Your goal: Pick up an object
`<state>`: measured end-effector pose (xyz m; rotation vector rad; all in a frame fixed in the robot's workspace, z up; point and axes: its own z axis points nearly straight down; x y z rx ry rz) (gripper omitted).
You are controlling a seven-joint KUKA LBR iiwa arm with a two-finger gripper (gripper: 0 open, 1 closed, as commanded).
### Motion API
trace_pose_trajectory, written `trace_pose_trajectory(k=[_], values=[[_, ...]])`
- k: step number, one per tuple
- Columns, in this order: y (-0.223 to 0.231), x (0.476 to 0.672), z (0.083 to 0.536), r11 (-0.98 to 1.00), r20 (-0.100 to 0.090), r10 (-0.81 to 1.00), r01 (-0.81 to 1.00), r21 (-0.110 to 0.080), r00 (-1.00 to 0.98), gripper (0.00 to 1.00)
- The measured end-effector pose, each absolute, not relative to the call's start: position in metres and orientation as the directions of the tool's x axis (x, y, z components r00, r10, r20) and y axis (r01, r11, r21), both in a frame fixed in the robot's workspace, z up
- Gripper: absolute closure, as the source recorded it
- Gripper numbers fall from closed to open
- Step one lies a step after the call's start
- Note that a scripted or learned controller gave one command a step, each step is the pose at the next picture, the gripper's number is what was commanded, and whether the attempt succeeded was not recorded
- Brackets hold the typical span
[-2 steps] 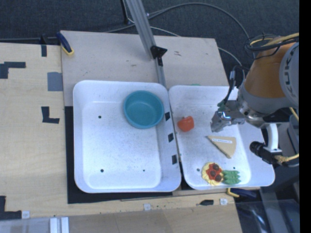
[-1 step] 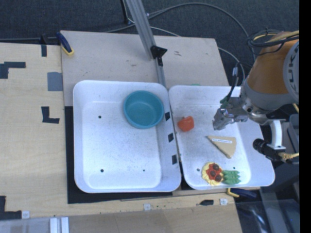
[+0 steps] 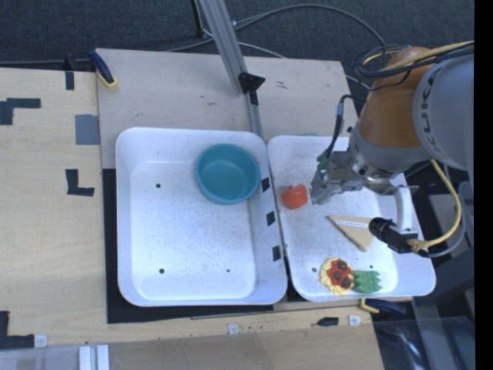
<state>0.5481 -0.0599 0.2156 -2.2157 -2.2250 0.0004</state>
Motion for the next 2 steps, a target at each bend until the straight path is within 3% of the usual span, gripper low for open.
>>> trace_pose_trajectory(k=[1,2], values=[[-0.007,0.566,0.229,0.005,0.001,1.000,1.000,0.000,-0.005,1.00],[0.042,0.572,0.222,0.004,0.001,1.000,1.000,-0.001,-0.004,1.00]])
